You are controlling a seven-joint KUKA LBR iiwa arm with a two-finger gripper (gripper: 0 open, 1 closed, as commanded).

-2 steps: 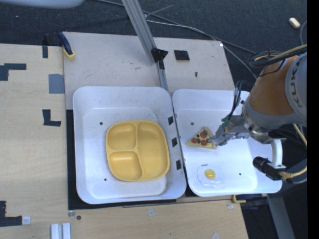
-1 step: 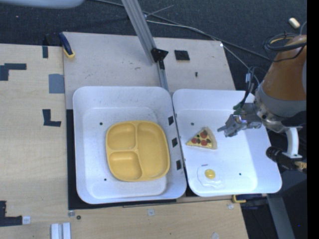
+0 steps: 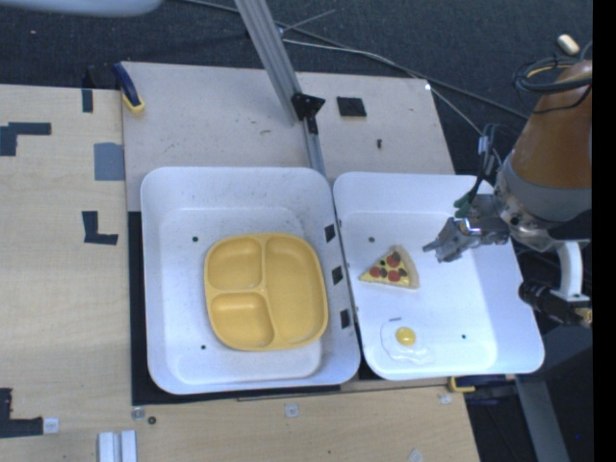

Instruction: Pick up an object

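Hovering over the right bin (image 3: 500, 296), the jaws (image 3: 446, 247) sit low, though whether they are released or clenched I cannot tell. Just to their left lies the pizza slice (image 3: 391, 269), the fried egg (image 3: 403, 339) farther down-left.

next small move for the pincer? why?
Probably shift left and down toward the pizza slice. The pincer sits over the right bin just right of the slice, with nothing between its fingers, and the slice is nearer than the fried egg.
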